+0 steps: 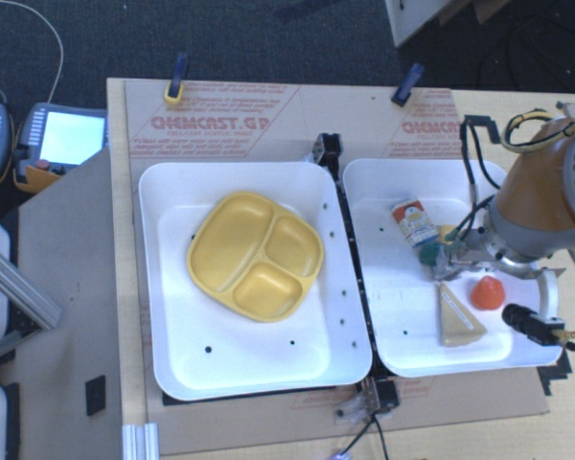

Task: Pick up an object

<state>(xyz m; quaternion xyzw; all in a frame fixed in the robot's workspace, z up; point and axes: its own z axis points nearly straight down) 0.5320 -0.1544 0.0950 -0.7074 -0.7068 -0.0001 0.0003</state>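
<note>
On the surface [268,113] sit two white bins. The left bin [163,286] holds one yellow divided plate [256,255]. The right bin [402,333] holds four things: one small can [413,221], one teal piece [428,253], one tan wedge [457,318] and one orange ball [488,292]. The gripper [453,260] hangs low beside the teal piece; whether it grips anything cannot be told.

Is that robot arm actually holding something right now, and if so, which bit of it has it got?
It cannot be told. The gripper is down in the right bin among a small carton, a tan wedge and an orange ball, but nothing shows between its fingers.
</note>
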